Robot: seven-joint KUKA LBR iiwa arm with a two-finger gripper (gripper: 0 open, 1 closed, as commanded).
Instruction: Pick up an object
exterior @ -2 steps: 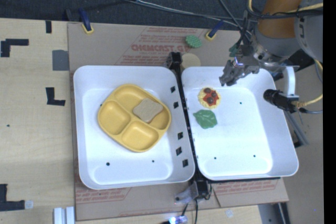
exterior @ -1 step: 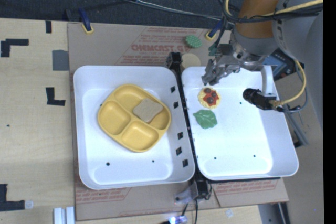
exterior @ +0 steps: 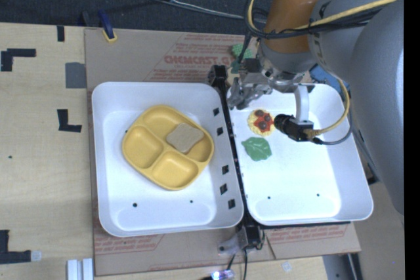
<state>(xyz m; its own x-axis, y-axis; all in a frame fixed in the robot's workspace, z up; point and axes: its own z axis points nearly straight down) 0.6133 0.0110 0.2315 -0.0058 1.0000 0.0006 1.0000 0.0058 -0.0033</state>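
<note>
Small round yellow-and-red toy pizza was seen just below the metal pincer, leafy green toy beyond; nothing was gripped, the pick remained undone, pincer spread undiscernible.

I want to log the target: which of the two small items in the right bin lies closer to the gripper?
The yellow-and-red item, just below the gripper. The green item lies farther toward the front.

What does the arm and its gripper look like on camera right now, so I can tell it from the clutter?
The arm is smooth grey with a rounded orange band above the wrist. Yellow and black cables loop around that band and down its side. The gripper is a compact metallic grey and black assembly, with a small black cylindrical part hanging beside it.
</note>
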